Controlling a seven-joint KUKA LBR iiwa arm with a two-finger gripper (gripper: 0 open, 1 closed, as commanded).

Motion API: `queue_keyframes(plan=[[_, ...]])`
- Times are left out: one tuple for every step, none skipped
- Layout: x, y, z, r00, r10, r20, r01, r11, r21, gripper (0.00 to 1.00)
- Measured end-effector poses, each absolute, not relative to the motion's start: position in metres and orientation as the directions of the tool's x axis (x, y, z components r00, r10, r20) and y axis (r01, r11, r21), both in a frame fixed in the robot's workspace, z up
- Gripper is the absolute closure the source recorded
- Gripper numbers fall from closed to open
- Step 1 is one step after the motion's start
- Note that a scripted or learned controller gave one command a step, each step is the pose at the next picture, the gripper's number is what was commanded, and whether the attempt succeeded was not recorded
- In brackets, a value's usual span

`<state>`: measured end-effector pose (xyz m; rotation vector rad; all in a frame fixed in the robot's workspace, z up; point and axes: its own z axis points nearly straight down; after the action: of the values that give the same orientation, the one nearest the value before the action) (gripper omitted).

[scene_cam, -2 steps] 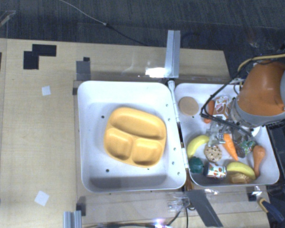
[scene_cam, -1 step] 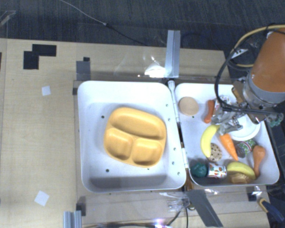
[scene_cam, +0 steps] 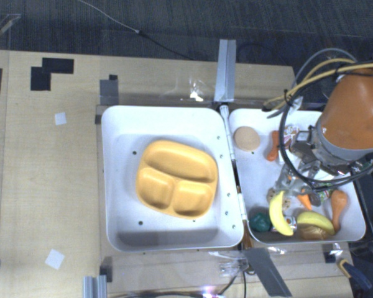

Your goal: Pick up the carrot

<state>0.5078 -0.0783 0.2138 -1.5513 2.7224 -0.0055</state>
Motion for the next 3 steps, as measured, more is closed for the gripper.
queue_keyframes(plan=[[0.492, -0.154, 0.175, -0.149, -0.989, -0.001, -0.989, 0.149, -0.005, 1.0], [0.506, -0.156, 0.124, -0.468, -0.884, -0.004, -0.884, 0.468, -0.004, 1.0], [0.49, -0.189, 0.102, -0.702, -0.713, -0.006, -0.713, 0.702, -0.007, 1.0]])
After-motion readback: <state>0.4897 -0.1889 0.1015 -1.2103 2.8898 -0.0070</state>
